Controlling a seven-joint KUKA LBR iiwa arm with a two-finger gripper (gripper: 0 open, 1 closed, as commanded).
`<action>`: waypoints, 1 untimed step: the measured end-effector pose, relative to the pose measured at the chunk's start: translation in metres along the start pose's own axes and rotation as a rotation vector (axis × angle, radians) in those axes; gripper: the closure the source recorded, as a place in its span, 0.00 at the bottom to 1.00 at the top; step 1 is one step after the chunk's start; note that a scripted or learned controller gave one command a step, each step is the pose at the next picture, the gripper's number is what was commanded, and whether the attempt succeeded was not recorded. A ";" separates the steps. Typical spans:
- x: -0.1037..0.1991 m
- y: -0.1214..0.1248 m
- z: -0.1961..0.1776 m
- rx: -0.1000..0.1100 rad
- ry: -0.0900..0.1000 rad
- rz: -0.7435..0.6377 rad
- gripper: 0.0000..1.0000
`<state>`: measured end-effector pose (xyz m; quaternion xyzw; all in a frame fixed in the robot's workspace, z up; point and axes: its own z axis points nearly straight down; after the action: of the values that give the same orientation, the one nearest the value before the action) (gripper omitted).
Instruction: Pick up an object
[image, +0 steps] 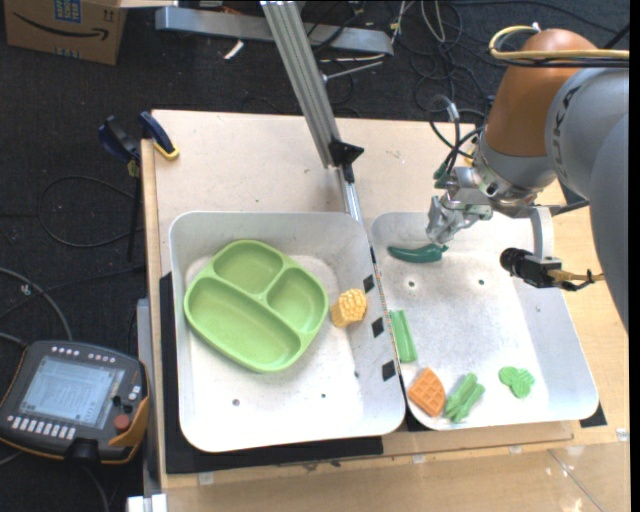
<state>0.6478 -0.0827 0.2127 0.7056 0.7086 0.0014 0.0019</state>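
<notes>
Nearest the camera in the right bin (560, 350), an orange waffle-like piece (427, 391) lay just left of a green bundle (463, 396), with a small green leafy piece (517, 381) to that bundle's right. Beyond the orange piece, a light green stick (402, 335) hugged the bin's left wall. Across that wall, in the left bin (200, 400), a yellow corn piece (348, 307) sat touching the green divided plate (256, 304). Farthest back, the gripper (437, 236) hung right over the dark green curved piece (415, 253), fingers narrow, tips touching it or nearly so; a hold couldn't be confirmed.
</notes>
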 end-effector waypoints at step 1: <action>0.021 0.002 0.018 0.006 0.001 0.000 1.00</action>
<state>0.6500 -0.0616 0.1943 0.7055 0.7087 -0.0004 -0.0003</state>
